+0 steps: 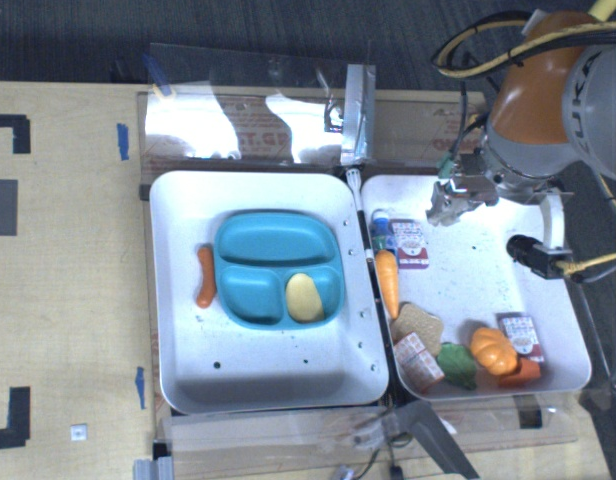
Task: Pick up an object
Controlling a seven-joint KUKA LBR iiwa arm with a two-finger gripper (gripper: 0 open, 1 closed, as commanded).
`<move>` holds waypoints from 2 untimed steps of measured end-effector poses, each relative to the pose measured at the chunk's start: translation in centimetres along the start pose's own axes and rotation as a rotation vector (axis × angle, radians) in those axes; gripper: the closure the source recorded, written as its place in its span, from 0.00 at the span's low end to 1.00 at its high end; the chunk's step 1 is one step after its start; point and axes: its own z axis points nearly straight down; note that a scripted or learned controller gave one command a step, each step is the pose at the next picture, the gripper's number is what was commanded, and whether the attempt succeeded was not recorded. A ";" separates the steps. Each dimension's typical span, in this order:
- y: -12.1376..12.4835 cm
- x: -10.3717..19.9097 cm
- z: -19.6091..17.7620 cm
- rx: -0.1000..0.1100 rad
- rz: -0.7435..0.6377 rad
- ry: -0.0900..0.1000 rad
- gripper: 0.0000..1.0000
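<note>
My gripper point(447, 206) hangs over the back of the right bin point(468, 268), above bare white floor, open with nothing between its fingers. Closest to it are a small red-and-white carton point(410, 243) and a blue-capped item point(380, 228), just to its lower left. An orange carrot point(387, 280) lies along the bin's left wall. At the front of the bin are a slice of bread point(416, 323), a printed packet point(419, 359), a green vegetable point(456, 363), an orange fruit point(491, 349) and another red-and-white carton point(518, 335).
The left bin point(178, 348) holds a blue divided tray point(258, 258) with a yellow fruit point(304, 297) in its lower right compartment. An orange sausage-shaped piece point(204, 275) lies left of the tray. A raised wall point(365, 258) separates the two bins.
</note>
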 end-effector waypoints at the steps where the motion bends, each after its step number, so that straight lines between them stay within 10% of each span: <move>1: -7.7 0.8 2.8 0.016 -0.058 0.002 1.00; 2: -11.3 -2.6 8.8 0.017 -0.150 0.002 1.00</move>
